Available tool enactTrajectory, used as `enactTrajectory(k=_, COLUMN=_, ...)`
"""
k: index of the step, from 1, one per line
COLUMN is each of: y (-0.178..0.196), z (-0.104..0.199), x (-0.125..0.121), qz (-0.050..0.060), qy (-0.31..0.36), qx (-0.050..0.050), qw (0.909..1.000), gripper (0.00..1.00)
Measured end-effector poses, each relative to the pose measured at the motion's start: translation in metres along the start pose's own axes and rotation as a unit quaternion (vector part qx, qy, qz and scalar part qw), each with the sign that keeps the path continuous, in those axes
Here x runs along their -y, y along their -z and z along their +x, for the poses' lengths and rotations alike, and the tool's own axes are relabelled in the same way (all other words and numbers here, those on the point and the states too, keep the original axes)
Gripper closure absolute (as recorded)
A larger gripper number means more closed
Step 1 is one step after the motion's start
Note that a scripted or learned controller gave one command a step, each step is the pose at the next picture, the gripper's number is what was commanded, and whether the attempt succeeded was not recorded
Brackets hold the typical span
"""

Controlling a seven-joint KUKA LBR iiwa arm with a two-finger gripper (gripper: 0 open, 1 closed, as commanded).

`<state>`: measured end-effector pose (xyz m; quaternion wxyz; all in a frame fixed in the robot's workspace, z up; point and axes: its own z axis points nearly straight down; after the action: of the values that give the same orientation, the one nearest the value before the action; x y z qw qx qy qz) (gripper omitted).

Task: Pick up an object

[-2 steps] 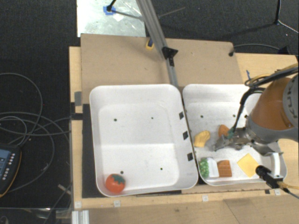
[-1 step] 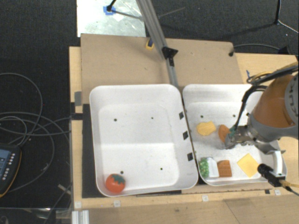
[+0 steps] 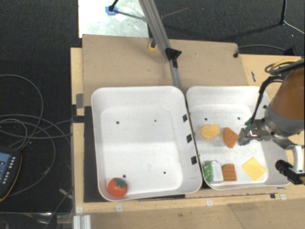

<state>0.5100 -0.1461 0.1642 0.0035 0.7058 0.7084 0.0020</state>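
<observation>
The gripper (image 3: 248, 133) hangs low over the right bin (image 3: 224, 95), toward its 3 o'clock wall, with the grey arm (image 3: 286, 106) and its orange band rising behind it to the frame's right side. Whether the jaws are apart or together cannot be told: the tip is a small blurred cluster of dark and pale parts, and nothing can be seen between them. The nearest thing is an orange lump (image 3: 230, 137), lying just beside the tip at its 9 o'clock, close enough that the two may touch, though the view does not settle that. Its long axis runs roughly 12 to 6 o'clock, tilted a little. Past it, again at 9 o'clock, sits a yellow lump (image 3: 210, 131). At about 5 o'clock from the tip lies a flat yellow square (image 3: 254, 169); at 7 o'clock a brown block (image 3: 228, 172) lies against a green and white item (image 3: 210, 171) near the bin's lower rim. The orange lump looks the likeliest target, so the coming move probably turns on a short shift toward 9 o'clock before closing. Well apart, a red tomato (image 3: 117, 187) rests in the left bin (image 3: 138, 142) at its 7 o'clock corner. The arm's body is cut off at the right, and what the green and white item is cannot be made out.
</observation>
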Motion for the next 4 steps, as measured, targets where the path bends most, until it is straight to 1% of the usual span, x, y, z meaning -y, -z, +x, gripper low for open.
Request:
enactTrajectory(k=1, y=0.054, z=-0.001, x=-0.003, qz=0.000, qy=0.001, qx=0.000, qw=1.0000, gripper=1.00)
enactTrajectory(k=2, y=0.048, z=0.041, x=-0.026, qz=0.002, qy=0.003, qx=-0.002, qw=1.0000, gripper=1.00)
enactTrajectory(k=4, y=0.068, z=0.123, x=-0.082, qz=0.001, qy=0.003, qx=-0.002, qw=1.0000, gripper=1.00)
